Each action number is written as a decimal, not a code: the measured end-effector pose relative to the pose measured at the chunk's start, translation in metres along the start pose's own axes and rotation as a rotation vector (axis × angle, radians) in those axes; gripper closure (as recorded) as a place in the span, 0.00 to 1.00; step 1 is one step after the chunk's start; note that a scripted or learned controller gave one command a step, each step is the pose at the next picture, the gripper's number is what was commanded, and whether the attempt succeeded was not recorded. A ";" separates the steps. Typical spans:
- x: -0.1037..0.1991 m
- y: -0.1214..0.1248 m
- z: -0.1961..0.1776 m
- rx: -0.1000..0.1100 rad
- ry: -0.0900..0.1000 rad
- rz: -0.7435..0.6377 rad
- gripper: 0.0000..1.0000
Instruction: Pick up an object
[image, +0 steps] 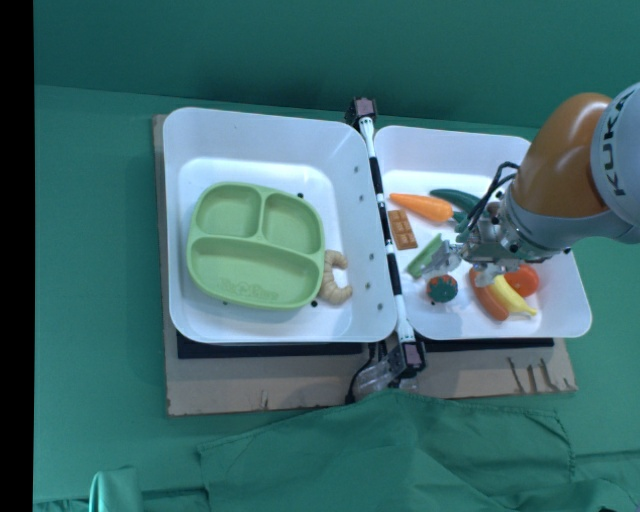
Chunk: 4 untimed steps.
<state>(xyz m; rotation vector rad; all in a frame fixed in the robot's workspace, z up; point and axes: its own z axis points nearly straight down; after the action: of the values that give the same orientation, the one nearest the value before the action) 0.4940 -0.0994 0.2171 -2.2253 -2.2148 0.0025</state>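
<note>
The grey arm (590, 190) reaches in from the right, its orange band (560, 150) above the wrist, and the gripper (478, 262) points down over the right bin's middle.

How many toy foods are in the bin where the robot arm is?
7 that show: a carrot, a dark green vegetable, a waffle, a green piece, a strawberry, a banana and a sausage. More may hide under the arm.

Bright, even light; soft shadows, slight blur.
</note>
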 end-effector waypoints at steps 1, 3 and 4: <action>0.000 0.002 -0.001 -0.004 -0.001 -0.001 0.00; -0.003 0.045 -0.058 -0.013 -0.003 -0.003 1.00; -0.013 0.114 -0.013 -0.010 -0.005 -0.003 1.00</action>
<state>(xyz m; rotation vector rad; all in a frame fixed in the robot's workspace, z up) 0.6075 -0.1132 0.2301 -2.2294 -2.2257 -0.0028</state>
